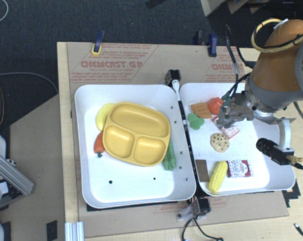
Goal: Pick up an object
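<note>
Reference landmark: cookie [219,142], right bin [272,182].

- Left of the cookie: green toy [195,120].
- Above it, up-left: orange slab [201,109], red-orange piece [214,104].
- Directly above, near: gripper [226,120], low over a small pink-white packet [231,132]. Grip state: cannot tell.
- Below: corn cob [217,175].

Risk: the crowded cluster may deflect the descent, so the gripper nudges the packet aside and closes on nothing.

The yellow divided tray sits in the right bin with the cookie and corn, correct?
Not quite. The camera view shows the yellow divided tray in the left bin; the cookie and corn lie in the right bin.
</note>
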Motion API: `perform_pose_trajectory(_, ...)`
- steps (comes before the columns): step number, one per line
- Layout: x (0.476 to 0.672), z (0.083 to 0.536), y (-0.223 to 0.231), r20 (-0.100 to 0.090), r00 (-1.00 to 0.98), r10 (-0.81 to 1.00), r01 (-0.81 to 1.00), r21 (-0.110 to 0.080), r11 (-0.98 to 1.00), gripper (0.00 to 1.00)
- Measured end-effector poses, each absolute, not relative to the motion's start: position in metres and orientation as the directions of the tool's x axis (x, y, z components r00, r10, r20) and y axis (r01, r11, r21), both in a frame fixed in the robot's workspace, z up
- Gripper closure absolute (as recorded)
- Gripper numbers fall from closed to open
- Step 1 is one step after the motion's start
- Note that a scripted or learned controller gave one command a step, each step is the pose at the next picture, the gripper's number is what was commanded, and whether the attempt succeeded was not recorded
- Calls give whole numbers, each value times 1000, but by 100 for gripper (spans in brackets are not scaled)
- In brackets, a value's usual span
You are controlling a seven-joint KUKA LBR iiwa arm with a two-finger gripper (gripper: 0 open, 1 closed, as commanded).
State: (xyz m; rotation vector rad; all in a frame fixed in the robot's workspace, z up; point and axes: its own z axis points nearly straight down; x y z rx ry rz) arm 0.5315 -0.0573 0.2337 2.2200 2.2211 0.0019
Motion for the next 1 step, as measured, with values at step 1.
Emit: perform_pose_trajectory(1,532,214,-52,1,0,1000,1000,-4,0,100)
